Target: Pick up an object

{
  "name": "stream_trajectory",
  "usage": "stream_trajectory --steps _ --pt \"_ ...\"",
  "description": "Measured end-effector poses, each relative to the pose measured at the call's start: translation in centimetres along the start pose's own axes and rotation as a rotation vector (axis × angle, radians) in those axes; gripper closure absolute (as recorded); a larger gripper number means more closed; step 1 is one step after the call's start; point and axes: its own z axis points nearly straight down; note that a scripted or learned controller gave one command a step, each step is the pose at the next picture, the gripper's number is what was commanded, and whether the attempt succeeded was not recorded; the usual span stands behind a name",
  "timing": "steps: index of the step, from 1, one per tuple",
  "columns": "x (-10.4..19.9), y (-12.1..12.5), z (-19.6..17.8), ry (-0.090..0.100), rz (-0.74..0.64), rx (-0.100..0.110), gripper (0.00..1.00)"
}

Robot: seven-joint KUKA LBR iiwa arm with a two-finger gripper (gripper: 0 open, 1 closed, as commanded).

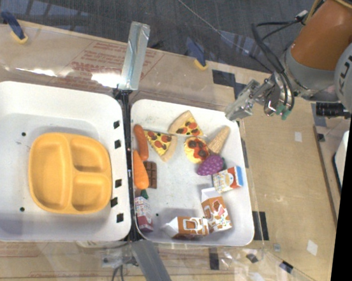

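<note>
The gripper (239, 109) hangs over the right bin's (242, 226) far right corner, its fingers seemingly narrow and holding nothing, though they are hard to make out. Just beside them lies an ice-cream cone (218, 138). Three pizza slices (185, 125), two carrots, purple grapes (210, 165) and three small cartons fill that bin. One yellow tray (69, 172) sits in the left bin (7, 101).

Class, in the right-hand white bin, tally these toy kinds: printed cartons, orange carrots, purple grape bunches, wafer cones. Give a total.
Printed white-and-orange cartons: 3
Orange carrots: 1
Purple grape bunches: 1
Tan wafer cones: 1
Total: 6
</note>
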Motion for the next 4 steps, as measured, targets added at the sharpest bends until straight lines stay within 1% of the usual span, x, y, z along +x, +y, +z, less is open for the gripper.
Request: stream_trajectory --steps 1,2,3,4 --pt "2.4 3.3 14.7 0.027 -0.01 0.002 1.0" --pt "1.8 -0.9 10.6 0.009 -0.82 -0.005 1.0" --pt "-0.5 2.2 3.4 0.006 -0.788 -0.004 1.0" --pt "-0.9 0.6 15.3 0.012 -1.243 -0.01 1.0"
